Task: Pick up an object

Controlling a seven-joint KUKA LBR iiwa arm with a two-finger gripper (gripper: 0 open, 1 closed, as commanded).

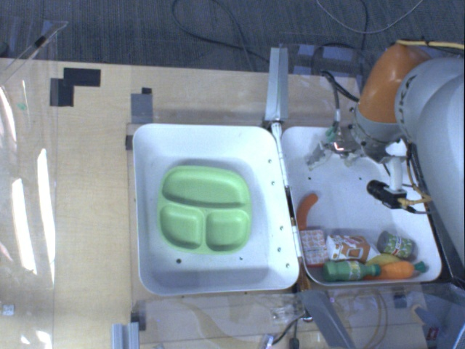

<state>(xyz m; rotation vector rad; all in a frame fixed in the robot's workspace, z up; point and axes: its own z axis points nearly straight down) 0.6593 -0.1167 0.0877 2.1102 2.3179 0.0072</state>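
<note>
Objects: we see toy food along the near edge of right bin (320, 147): red sausage (306, 208), box (313, 246), green bottle (349, 270), carrot (396, 270), can (397, 243).
Gripper (336, 145): over right bin's far-left part, nothing visibly held; can't tell finger spread.
Left bin (145, 195): we see a green divided tray (205, 208).

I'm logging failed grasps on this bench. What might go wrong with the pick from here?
1. The toy foods are packed together along the right bin's near edge: green bottle, carrot and small box touch or nearly touch, so the hand may nudge neighbours or clip two.
2. They lie close to the bin wall, which may block a finger.
3. The sausage rests against the divider side, likely awkward to straddle.
</note>
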